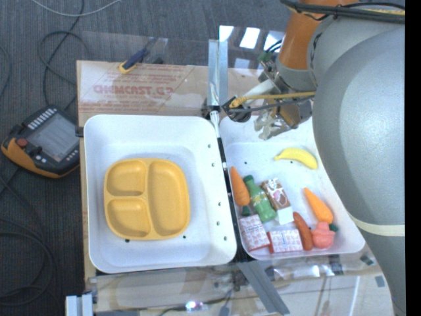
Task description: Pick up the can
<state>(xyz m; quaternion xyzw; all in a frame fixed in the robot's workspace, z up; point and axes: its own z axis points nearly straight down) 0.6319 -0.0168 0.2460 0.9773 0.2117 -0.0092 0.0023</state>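
The grey arm (358,110) with its orange band (299,35) reaches in from the right, and the tool (273,122) hangs over the far edge of the right bin (342,249), close to that bin's far left corner. Whether the tool is spread or pressed together cannot be told from this slant, and nothing can be seen in its grip.

The right bin's things lie apart from the tool, toward the near edge. A yellow banana (297,157) lies nearest the tool, about mid-bin. Below it lie an orange carrot (239,186) by the left wall, a green bottle (261,201) just beside it, a brown and white carton (277,200), a second carrot (319,206) toward the right wall, and a pink-red toy (322,236).

Which piece is the can is not sure; the likeliest are the two red and white labelled pieces (253,232) lying side by side at the near edge of the right bin.

The left bin (99,242) holds a yellow divided plate (148,199) at its middle
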